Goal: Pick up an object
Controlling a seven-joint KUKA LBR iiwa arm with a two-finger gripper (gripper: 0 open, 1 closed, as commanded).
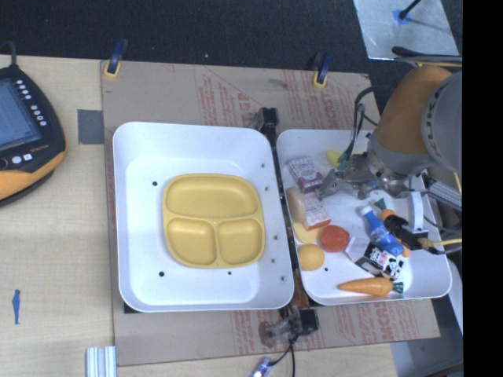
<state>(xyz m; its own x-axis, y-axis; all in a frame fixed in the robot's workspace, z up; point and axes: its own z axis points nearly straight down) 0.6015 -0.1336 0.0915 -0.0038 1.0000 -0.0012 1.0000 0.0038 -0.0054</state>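
- You are looking down at a slant on a counter (55, 250) that carries two shallow white bins side by side.
- The left bin (134, 281) holds one yellow divided plate (214, 218), lying flat near its middle.
- The right bin (428, 285) holds the small things you can choose from, all crowded together.
- A carrot (365, 287) lies along the near wall. It looks like light, stiff plastic and tapers, so take it across its thicker middle.
- A red tomato (335, 238) and a yellow-orange ball (311, 256) sit just beside each other. Both are round and smooth, and I judge they could roll or slip out of a pinch.
- A blue bottle (380, 228) lies tilted near the arm, with a black-and-white packet (385, 261) close below it. The bottle's narrow body looks easy to close on.
- A pale banana-like piece (295, 204) lies against the bin's left wall, beside small pink and white packets (308, 187). The packets look thin and flat, so they would be hard to lift.
- The grey arm (413, 132) with its orange band reaches in from the right and hangs over the far part of the right bin.
- The tool (352, 173) sits low near the packets, seen from above and partly hidden by the wrist.
- I cannot tell how far open the tool is, and nothing can be seen held in it.
- In my judgement, the pick is not yet made.
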